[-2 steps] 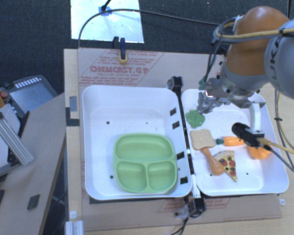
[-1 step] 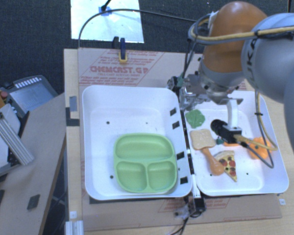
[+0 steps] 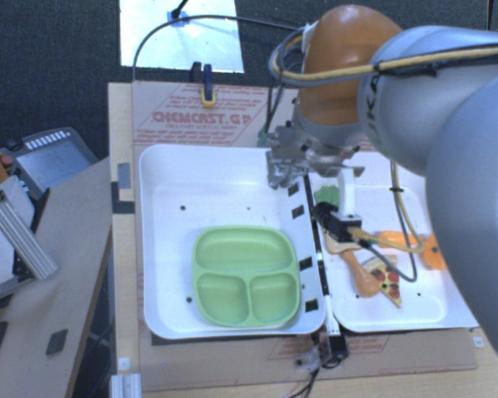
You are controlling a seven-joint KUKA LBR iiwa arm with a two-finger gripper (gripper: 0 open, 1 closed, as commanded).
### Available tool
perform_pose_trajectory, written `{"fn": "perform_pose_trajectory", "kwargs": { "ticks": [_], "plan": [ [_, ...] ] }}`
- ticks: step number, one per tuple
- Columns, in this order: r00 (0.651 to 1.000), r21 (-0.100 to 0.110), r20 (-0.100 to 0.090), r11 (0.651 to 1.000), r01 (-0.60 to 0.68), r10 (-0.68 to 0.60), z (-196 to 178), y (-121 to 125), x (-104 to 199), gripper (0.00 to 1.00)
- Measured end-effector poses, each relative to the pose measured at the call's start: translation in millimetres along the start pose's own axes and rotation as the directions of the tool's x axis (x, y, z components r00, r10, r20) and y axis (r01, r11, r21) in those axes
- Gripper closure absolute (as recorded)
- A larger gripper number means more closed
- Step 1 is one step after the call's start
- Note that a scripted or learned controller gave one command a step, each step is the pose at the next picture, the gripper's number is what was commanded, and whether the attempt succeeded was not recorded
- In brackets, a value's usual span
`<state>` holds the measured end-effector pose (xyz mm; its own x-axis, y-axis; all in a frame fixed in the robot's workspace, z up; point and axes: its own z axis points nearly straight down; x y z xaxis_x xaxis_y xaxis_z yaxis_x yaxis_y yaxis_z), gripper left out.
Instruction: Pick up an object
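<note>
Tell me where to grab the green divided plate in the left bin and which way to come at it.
Take the green divided plate by its raised outer rim, probably the far edge, coming straight down from above. It lies flat and upright on the left bin floor, so only the rim and the ridges between its three compartments offer anything to pinch. Its near-right corner sits close to the bin wall, leaving less room there.

A bulky grey arm fills the right side of the frame, its shell smooth and rounded. At upper centre it meets a glossy orange dome-shaped band. A yellow cable runs along the grey shell and across the orange part, beside thinner dark cables looping at the band's left. Below the band sits a grey metal wrist block.
</note>
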<state>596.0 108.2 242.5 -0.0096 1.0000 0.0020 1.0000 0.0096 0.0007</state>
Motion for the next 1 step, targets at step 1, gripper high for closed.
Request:
{"fn": "perform_pose_trajectory", "kwargs": {
  "ticks": [1],
  "plan": [
    [1.0,-0.001,0.001,1.0,-0.005,0.005,-1.2,0.0,-3.5,0.0]
  ]
}}
